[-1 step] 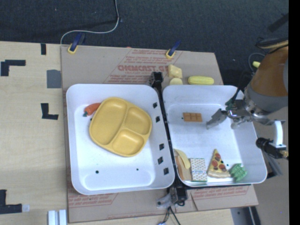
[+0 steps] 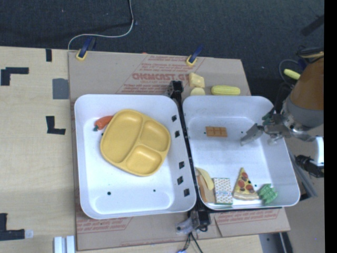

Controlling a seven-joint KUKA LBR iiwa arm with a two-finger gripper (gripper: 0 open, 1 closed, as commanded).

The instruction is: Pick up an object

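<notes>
My gripper (image 2: pixel 256 133) reaches in from the right and hovers over the right side of the right bin (image 2: pixel 231 105), with nothing seen in its grasp. A small brown waffle piece (image 2: pixel 216 132) lies to its left, apart from it. Along the bin's front edge lie a pizza slice (image 2: pixel 244 185), a green broccoli piece (image 2: pixel 267 193), a small patterned card (image 2: pixel 222 190) and a banana-like piece (image 2: pixel 205 182). The arm's orange band (image 2: pixel 310 86) shows at the right edge.
The left bin (image 2: pixel 131 196) holds a yellow divided plate (image 2: pixel 135 142) and an orange carrot (image 2: pixel 103 122) at its upper left. Behind the bins, on the cardboard, lie a yellow corn cob (image 2: pixel 225 90) and two pale cheese pieces (image 2: pixel 196 80).
</notes>
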